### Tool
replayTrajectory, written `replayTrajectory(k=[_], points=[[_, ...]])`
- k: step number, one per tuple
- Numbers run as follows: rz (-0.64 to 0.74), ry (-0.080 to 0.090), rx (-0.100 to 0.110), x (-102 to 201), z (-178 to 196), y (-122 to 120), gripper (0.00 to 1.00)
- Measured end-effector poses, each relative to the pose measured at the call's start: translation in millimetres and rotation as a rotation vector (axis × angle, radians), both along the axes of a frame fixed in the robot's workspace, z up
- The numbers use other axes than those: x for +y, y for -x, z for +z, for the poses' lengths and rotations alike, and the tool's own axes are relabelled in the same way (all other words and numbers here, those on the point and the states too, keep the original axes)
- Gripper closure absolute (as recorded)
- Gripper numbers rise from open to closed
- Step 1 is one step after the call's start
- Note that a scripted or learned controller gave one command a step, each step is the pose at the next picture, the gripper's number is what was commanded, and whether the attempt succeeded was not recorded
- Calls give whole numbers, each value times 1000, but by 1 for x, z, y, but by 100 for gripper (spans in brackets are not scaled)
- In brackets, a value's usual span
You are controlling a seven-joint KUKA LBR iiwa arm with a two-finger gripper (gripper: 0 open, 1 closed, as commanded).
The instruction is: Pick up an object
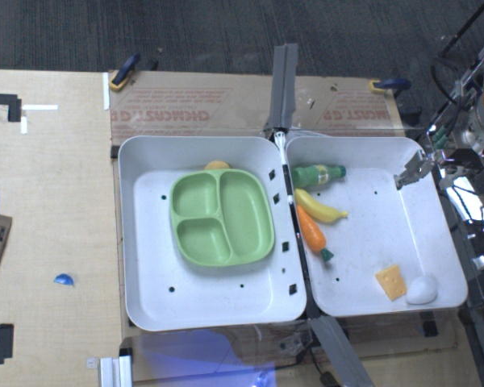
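The right bin (363,240) holds a green bottle (319,174) lying near its far left corner. A yellow banana (321,208) and an orange carrot (313,230) lie just in front of it. A yellow cheese wedge (391,282) and a white ball (422,290) sit at the near right corner. My gripper (410,174) hangs over the right bin's far right rim, apart from all of these, with nothing seen in it.
The left bin (145,248) bears a green divided plate (223,216), with a small yellow-orange object (217,166) peeking out behind it. A grey divider (283,87) rises between the bins at the back. Cables and the arm crowd the right edge.
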State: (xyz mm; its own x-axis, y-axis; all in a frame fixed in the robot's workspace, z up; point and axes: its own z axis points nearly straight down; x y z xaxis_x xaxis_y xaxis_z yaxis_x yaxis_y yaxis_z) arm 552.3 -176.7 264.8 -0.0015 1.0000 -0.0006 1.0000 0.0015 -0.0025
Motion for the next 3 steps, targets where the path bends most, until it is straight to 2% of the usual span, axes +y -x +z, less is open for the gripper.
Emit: replayTrajectory(k=[1, 2, 3], points=[[-1, 0, 1, 41, -63, -51, 0], [184, 0, -2, 61, -173, -47, 0], [306, -1, -1, 76, -173, -35, 0]])
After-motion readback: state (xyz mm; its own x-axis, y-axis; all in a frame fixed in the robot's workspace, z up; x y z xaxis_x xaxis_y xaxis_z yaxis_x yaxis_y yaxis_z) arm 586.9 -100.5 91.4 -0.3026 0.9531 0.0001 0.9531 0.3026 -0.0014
